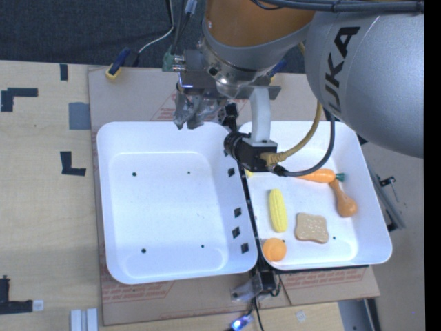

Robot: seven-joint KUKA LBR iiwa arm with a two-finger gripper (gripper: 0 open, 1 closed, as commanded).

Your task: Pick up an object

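Grey arm (372,54) overhead, fingers (189,112) state unclear, right bin (368,250): one corn (277,209), one toast (311,228), one orange (274,249), one carrot (317,176)

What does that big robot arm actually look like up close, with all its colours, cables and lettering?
The arm is a bulky, rounded grey shell with dark KUKA lettering on its side. An orange band wraps it above the wrist. Below sits a metal gripper hung with small parts, and black cables loop off it, one with a brass-coloured end.

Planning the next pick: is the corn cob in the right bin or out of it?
In. The corn cob lies flat on the right bin floor, near its left wall.
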